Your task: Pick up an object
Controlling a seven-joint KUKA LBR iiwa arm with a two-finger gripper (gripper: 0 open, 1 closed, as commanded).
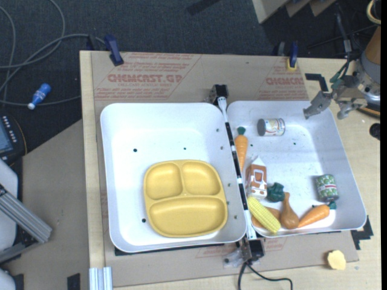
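Left bin [121, 162]: you see a yellow divided plate [184, 197] lying in its near half.
Divider: a carrot [241, 150] lies along the right bin's left wall, a small carton [257, 180] just below it.
Right bin [344, 156] near edge: you have corn [263, 214], a green piece [276, 191], a drumstick [288, 211] and a second carrot [313, 215] crowded together, with a green can [327, 187] just to their right.
Far end: a silver can [271, 127] lies on its side, alone.
Gripper [331, 103]: you find it at the right bin's far right corner, fingers spread apart with nothing between them, well apart from the silver can.
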